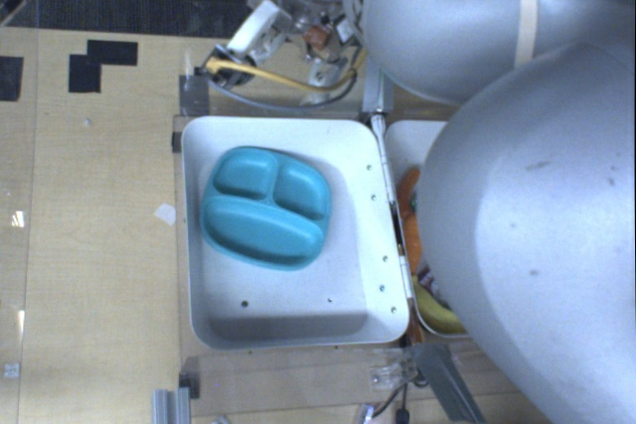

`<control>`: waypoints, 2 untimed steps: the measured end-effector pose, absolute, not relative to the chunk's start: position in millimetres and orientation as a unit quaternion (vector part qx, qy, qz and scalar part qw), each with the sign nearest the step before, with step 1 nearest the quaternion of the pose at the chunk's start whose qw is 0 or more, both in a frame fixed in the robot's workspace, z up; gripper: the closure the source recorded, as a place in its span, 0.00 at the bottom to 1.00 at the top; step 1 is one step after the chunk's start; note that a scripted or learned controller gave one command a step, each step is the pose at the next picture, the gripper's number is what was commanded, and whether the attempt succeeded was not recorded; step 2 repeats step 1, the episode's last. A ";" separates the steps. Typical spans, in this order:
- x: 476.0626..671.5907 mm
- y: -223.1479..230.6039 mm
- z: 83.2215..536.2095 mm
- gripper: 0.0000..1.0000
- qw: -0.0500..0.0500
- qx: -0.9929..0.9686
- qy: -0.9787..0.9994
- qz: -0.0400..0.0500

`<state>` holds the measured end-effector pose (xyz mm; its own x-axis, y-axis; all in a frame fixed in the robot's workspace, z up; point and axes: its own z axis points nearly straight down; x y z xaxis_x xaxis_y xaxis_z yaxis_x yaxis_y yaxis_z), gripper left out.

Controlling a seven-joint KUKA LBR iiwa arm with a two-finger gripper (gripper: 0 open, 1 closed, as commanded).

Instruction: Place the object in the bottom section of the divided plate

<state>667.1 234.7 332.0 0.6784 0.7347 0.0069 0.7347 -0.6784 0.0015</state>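
— Start from the left. What do you see?

— Bare wooden bench (pixel 89 243), a few black marks near its far edge. Then the left bin (pixel 199 313), white and shallow. The divided plate (pixel 266 207) lies in it, blue, toward the bin's far left part, not touching the walls as far as I can see.

— How is the plate split?

— Two small sections on the far side, one long section on the near side. All three look bare.

— And the arm?

— The arm (pixel 537 213) is huge from here. It comes in from the right and covers most of the right bin (pixel 402 146). The orange band sits at the top, and below it the gripper (pixel 316 40) hangs beyond the far edge of the left bin, over the bench, with a yellowish cable looping beside it.

— Fingers open or closed?

— I can't tell. The wrist hardware is a clutter of white and metal parts from this angle, and I can't make out the fingertips or anything between them.

— Where's the object to be placed?

— In the right bin, in the strip left visible beside the arm, there's something orange (pixel 410 218) against the dividing wall, and something yellow (pixel 437 311) nearer me. Both are mostly hidden. Which one is meant I can't say. Both are well apart from the plate.
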 end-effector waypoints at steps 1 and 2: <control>663.2 235.1 234.7 0.00 0.001 -0.918 -0.396 -0.001; 663.2 235.1 234.7 0.00 0.001 -0.918 -0.396 -0.001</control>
